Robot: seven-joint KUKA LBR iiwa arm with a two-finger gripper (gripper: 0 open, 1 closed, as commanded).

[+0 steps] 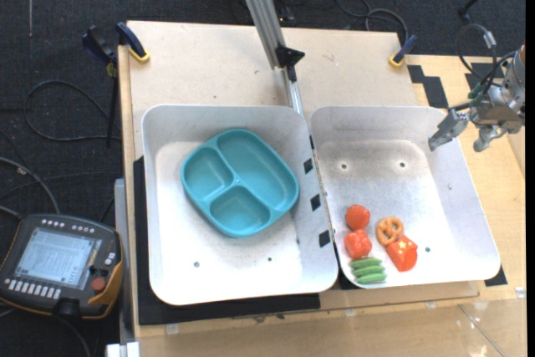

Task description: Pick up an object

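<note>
Left bin (167, 263) holds a teal divided plate (240, 181). Right bin (468, 213): small toy foods clustered at its near edge (two red tomatoes (358, 231), pretzel (389, 229), red pepper (403, 254), green pods (368, 269)). Gripper (465, 133) at right bin's far right rim, jaws spread, nothing between them.

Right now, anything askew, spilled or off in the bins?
Nothing spilled. The teal divided plate sits rotated in the left bin. The toy foods cluster at the right bin's near edge, green beans nearly against its rim. The gripper sits over the right bin's far right rim.
</note>
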